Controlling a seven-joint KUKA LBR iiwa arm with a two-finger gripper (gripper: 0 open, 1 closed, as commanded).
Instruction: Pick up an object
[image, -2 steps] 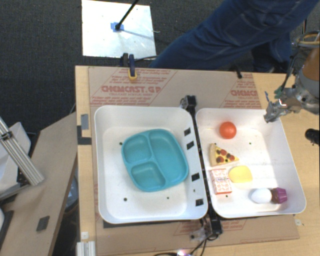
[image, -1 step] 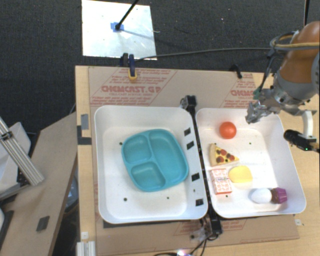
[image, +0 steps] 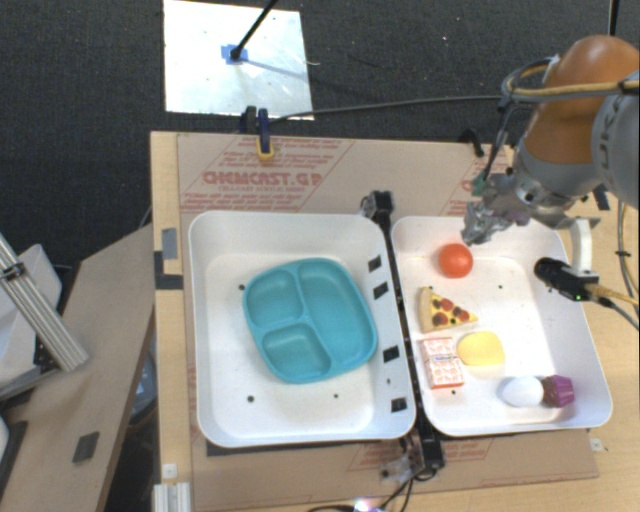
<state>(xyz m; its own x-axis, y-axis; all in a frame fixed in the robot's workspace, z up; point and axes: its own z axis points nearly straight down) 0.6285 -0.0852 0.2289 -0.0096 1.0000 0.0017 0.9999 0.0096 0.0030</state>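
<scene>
Gripper: the grey two-finger gripper (image: 478, 232) hangs over the right white bin (image: 590, 385)'s far end; its spread cannot be told.
Nearest object: the round orange-red ball (image: 455, 260) (just below-left of the fingertips), no long axis.

Teal divided tray (image: 309, 320) in the left white bin (image: 215, 300). Right of that tray: orange-red ball (image: 455, 260), yellow pizza slice (image: 443, 310) dotted red, pale yellow lump (image: 481, 349), red-and-white patterned box (image: 441, 362), white egg (image: 521, 391), purple piece (image: 559, 389). Tan worktop (image: 270, 165) printed with red lettering behind the tray. Grey arm (image: 575, 110) banded orange.
</scene>
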